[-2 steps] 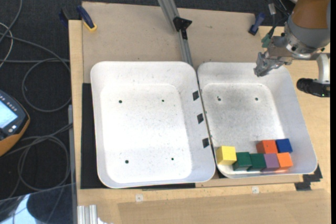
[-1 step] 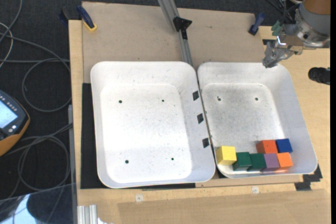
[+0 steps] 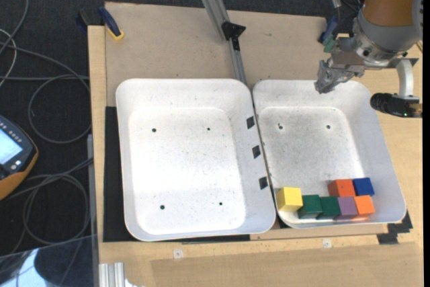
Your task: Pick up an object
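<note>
**Arm at the far rim of the right bin, blocks along the near wall**

The gripper (image 3: 327, 84) hangs over the far edge of the right bin (image 3: 306, 144), near its back right corner, pointing down and a little leftward. Whether its fingers are spread or closed I cannot tell; nothing is visible between them.

The blocks sit well apart from the gripper, bunched against the near wall of the same bin. A yellow block (image 3: 290, 197) is at the left end, with a small gap before the next one. Beside it come a green block (image 3: 310, 205) and a darker green block (image 3: 329, 206), then a purple block (image 3: 347, 206) and an orange block (image 3: 363, 204). Just behind those are a red block (image 3: 343, 187) and a blue block (image 3: 363, 185), side by side.

The left bin (image 3: 185, 158) lies beside it on the bench (image 3: 168, 44).
</note>
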`<state>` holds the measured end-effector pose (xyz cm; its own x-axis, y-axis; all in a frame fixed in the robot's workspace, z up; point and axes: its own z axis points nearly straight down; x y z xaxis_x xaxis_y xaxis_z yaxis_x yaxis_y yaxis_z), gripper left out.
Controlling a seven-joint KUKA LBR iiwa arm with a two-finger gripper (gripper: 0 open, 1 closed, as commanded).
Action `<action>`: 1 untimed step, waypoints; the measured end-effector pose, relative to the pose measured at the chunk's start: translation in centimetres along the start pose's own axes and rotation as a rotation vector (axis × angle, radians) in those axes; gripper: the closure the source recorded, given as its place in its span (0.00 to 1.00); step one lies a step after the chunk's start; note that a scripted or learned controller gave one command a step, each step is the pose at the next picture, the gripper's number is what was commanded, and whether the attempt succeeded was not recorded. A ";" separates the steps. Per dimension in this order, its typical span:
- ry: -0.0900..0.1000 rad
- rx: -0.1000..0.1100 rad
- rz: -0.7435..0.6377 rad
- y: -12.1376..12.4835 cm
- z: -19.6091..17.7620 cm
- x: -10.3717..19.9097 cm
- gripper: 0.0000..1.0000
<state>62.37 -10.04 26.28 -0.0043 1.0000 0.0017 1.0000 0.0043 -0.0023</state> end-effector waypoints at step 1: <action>0.001 -0.001 -0.002 -0.9 -0.7 5.1 1.00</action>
<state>61.44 -4.91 26.96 -0.0060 1.0000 0.0029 1.0000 0.0060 -0.0013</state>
